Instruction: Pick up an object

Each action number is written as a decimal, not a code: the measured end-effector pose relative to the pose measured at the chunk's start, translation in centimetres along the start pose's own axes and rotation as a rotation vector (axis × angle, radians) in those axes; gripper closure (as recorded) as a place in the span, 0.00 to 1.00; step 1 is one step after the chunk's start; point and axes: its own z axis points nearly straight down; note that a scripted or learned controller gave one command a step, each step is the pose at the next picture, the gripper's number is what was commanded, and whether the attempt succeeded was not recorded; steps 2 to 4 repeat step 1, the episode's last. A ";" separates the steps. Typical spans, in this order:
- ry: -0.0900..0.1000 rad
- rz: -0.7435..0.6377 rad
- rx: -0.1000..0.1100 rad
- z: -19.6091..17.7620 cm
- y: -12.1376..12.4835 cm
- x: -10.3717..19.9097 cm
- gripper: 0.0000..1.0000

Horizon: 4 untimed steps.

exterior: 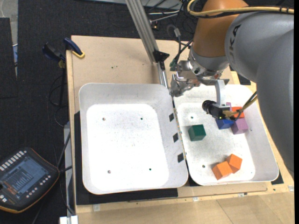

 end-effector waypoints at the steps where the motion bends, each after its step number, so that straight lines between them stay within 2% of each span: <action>1: 0.000 0.000 0.005 0.8 -0.4 5.5 1.00; 4: 0.000 0.000 0.005 0.8 -0.4 5.5 1.00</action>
